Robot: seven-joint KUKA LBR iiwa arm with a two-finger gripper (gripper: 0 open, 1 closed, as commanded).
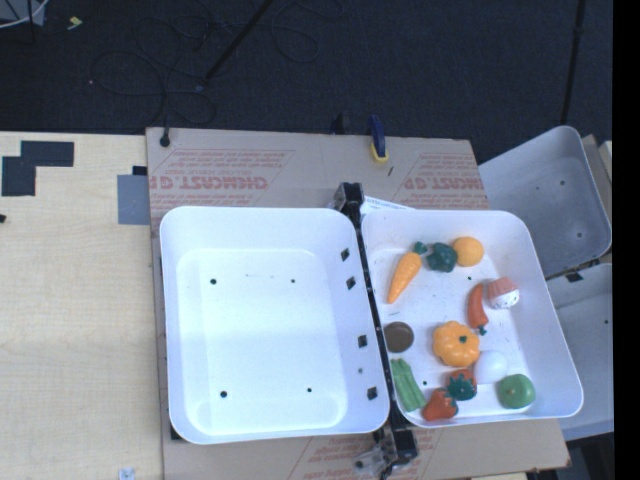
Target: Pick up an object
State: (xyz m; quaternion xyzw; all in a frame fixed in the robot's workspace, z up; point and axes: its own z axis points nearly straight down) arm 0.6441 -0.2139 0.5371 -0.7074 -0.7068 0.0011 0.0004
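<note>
Two white bins (255, 230): toy food, including a carrot (403, 275), fills the right.

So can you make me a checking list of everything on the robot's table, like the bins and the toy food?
Surface: two white bins side by side on a cardboard sheet over a pale wooden bench; left bin, right bin.
Job's things: all in the right bin: carrot, orange, dark green broccoli-like piece, sausage-like red piece, small pumpkin, brown round piece, green pod, red pepper-like piece, white egg-like piece, green apple.
Clutter: blue and yellow clamp on the cardboard's far edge.
Grippers: nothing seen.
Cables: thin wires on the dark floor.
Surroundings: grey metal plate at right.
</note>
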